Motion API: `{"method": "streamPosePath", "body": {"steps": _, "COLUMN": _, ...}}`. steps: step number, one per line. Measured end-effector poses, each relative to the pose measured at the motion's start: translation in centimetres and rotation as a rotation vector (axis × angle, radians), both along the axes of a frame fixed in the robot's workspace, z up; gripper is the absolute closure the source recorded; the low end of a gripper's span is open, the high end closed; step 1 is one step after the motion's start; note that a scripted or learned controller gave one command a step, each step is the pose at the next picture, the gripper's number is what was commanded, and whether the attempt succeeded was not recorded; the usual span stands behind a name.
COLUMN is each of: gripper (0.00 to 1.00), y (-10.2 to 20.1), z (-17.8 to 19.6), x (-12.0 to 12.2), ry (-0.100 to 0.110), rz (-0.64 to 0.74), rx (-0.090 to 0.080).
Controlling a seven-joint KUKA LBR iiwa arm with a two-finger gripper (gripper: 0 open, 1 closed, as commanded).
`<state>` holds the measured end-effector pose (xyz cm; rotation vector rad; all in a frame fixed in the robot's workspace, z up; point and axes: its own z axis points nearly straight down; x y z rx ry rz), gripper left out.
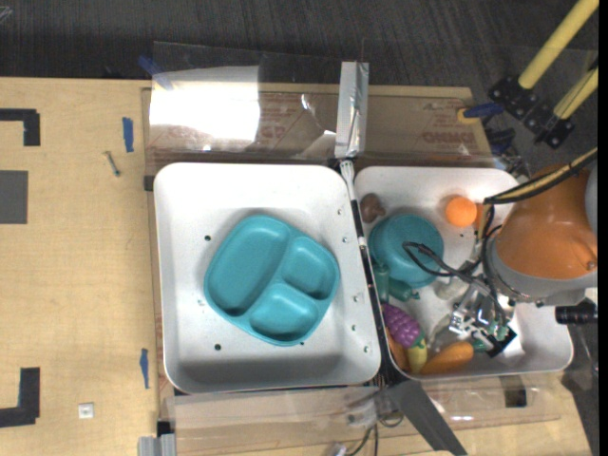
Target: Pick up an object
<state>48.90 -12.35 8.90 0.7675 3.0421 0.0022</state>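
Observation:
In the right bin [432,180] lie a teal bowl [406,246], an orange ball [461,211], a small brown piece [371,206], a purple grape-like toy [401,326], a yellow piece [416,355] and an orange carrot-like toy [449,354]. My gripper [472,317] reaches down into the bin's front right part, just above the carrot-like toy and right of the purple toy. Cables and the orange wrist band [546,240] cover much of it.
The left bin [185,198] holds a teal divided plate [273,276]. A clear divider [350,107] stands behind the bins. Yellow bars [565,27] cross the top right corner. A wooden bench [66,255] lies to the left.

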Motion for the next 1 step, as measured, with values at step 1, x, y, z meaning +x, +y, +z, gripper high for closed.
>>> {"method": "streamPosePath", "body": {"steps": 1, "gripper": 0.00, "y": -3.85, "z": 8.86, "x": 11.10, "ry": -0.009, "rz": 0.021, "rx": -0.004}}
